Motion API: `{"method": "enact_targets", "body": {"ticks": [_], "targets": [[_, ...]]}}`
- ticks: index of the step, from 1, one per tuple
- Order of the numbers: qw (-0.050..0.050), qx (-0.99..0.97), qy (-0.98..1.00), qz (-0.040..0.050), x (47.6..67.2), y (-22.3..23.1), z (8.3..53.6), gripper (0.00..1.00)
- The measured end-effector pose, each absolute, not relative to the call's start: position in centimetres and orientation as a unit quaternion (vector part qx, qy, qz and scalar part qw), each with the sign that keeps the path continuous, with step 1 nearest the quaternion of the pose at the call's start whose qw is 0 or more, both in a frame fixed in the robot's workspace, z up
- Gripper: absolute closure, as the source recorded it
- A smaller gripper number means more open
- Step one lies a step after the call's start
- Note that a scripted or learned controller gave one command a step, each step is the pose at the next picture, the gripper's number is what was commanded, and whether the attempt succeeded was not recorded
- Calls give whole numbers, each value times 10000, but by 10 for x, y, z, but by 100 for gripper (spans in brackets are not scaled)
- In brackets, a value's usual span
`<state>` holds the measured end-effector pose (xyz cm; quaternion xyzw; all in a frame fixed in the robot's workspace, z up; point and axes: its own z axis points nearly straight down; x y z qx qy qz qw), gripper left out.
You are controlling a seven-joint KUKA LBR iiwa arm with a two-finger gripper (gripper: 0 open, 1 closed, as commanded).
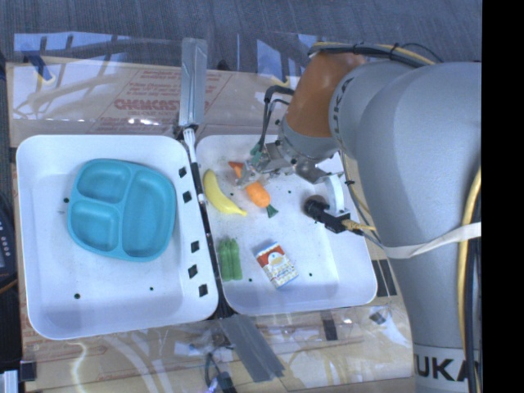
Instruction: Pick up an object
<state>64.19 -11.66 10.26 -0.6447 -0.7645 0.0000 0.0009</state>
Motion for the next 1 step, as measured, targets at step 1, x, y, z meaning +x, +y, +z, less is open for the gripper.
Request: {"method": "enact_targets", "body": {"ticks": [1], "targets": [[-13,-6529,-7575,-15,658,-67,195,100]]}}
